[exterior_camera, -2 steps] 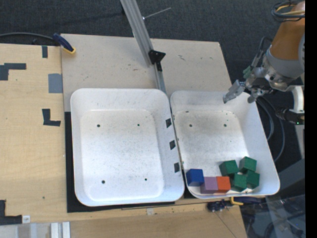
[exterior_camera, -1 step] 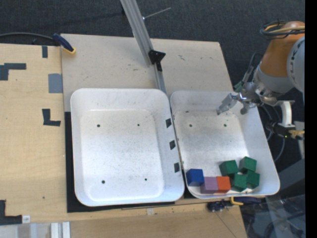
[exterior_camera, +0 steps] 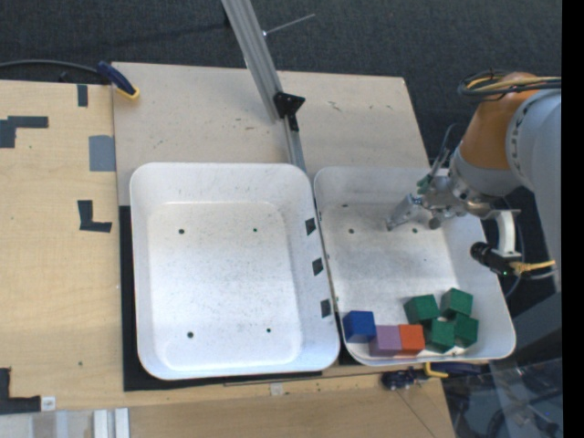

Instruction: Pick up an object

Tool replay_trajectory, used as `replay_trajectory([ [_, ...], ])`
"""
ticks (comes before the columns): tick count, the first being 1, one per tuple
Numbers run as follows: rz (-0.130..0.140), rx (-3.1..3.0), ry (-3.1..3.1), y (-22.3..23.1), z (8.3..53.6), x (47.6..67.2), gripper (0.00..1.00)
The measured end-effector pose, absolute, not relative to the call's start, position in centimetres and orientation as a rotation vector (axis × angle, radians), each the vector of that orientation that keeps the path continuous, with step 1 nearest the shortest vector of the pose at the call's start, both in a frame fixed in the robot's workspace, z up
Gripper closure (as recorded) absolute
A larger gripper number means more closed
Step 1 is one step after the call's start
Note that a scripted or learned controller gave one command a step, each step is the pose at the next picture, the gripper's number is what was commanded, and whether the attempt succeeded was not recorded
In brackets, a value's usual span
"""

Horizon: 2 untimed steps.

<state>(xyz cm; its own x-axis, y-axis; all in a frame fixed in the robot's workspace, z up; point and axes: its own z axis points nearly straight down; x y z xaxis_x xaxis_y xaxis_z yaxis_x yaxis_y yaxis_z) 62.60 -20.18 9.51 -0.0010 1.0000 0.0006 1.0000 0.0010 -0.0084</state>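
Gripper low over bare floor of right bin; fingers' spread: cannot tell. Blocks packed in near corner, well apart. Risk: closing on nothing; tight cluster jams fingers.

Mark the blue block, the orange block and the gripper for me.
blue block (exterior_camera: 359,325), camera view, middle of its top face
orange block (exterior_camera: 411,338), camera view, middle of its top face
gripper (exterior_camera: 398,219), camera view, between its fingertips
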Motion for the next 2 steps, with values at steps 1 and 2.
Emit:
replay_trajectory([
  [1, 0.002, -2.218, -2.224, -20.1, 11.0, 62.8, 1.00],
  [2, -0.003, -2.224, -2.226, -20.6, 17.2, 63.2, 1.00],
])
